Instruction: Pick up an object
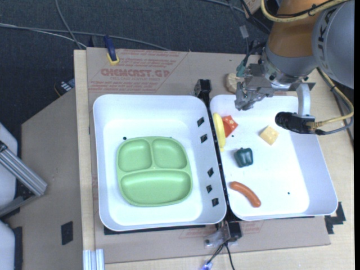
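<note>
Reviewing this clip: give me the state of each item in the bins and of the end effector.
Green tray: flat in left bin, upright.
Banana: along right bin's left wall.
Red piece: beside banana.
Cheese: lying loose.
Green pepper: lying loose.
Sausage: lying loose.
End effector: over right bin's far edge, holding nothing visible.

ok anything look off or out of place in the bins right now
Mostly tidy. One oddity: the yellow banana-like piece lies hard against the right bin's left wall, by the divider, partly under the red piece. The green tray sits flat, slightly turned, in the left bin. Nothing looks spilled or damaged.
</note>
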Action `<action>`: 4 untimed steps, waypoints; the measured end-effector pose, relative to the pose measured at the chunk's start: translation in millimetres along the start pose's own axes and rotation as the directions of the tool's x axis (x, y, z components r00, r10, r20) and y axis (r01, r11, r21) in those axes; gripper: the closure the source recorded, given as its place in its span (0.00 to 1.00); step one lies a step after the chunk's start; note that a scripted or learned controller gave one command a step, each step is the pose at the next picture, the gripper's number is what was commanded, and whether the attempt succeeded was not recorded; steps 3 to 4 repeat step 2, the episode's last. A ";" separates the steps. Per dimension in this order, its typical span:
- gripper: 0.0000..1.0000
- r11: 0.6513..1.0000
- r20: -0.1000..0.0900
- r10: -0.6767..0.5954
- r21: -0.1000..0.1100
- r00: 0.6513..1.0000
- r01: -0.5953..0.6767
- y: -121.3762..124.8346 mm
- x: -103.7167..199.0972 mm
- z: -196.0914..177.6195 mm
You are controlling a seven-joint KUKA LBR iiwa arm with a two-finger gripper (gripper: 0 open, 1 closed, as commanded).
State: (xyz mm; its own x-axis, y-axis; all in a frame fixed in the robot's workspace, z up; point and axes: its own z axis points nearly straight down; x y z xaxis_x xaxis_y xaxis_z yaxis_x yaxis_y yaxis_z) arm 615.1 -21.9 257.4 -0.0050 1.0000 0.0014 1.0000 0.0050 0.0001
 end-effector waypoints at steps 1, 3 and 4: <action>1.00 1.000 -0.001 -0.001 0.004 1.000 0.001 -0.6 62.5 14.6; 1.00 1.000 0.000 0.000 0.004 1.000 0.000 -11.2 110.4 23.6; 1.00 1.000 0.000 0.000 0.004 1.000 0.000 -11.2 110.4 23.6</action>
